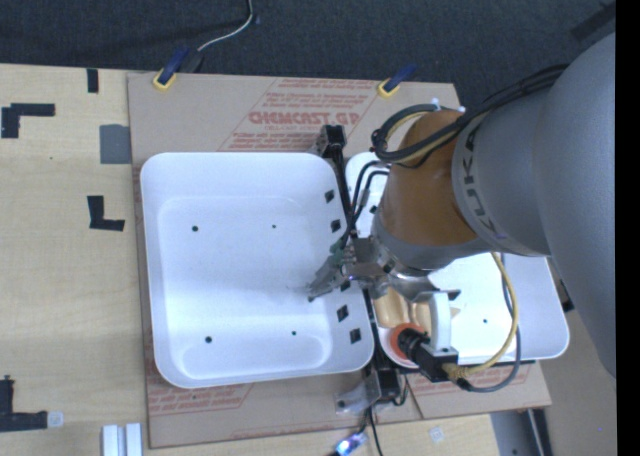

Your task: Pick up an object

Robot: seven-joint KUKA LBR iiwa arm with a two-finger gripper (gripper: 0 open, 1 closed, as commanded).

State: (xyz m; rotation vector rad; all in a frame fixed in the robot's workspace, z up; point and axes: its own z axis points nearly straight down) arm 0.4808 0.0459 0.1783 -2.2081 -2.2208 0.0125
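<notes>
My gripper (pixel 325 282) hangs low over the right side of the left white bin (pixel 180 184), close to the wall it shares with the right bin (pixel 535 329). The orange-banded wrist (pixel 425 194) and the grey arm cover most of the right bin. A small red-orange round object (pixel 404 341) lies in the right bin's front left corner, half hidden under the wrist, with a yellowish piece (pixel 419 316) just behind it. Nothing can be made out in the gripper.
Both bins rest on a cardboard sheet (pixel 290 114) held by two clamps (pixel 170 68) at its back edge. Black clips (pixel 330 139) line the wall between the bins. Cables (pixel 500 364) loop off the wrist over the right bin's front.
</notes>
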